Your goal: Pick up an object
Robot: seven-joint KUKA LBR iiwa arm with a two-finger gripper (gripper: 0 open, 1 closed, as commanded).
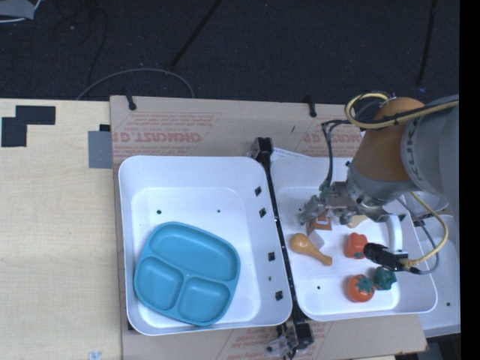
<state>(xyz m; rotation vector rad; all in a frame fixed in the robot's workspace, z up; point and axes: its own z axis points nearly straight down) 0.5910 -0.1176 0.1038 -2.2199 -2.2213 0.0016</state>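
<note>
Gripper (319, 217): low in right bin (420, 306), grip state unclear (blurred).
Beside it: wooden spoon (310, 247).
Left bin (150, 178): blue tray (187, 274).

A pale wooden table (52, 231) carries a sheet of printed brown cardboard (195, 126), on which two shallow white bins sit side by side, touching along a black clamped seam: the left bin (142, 178) and the right bin (420, 306). Black and grey patches (30, 122) mark the table's far left.
</note>
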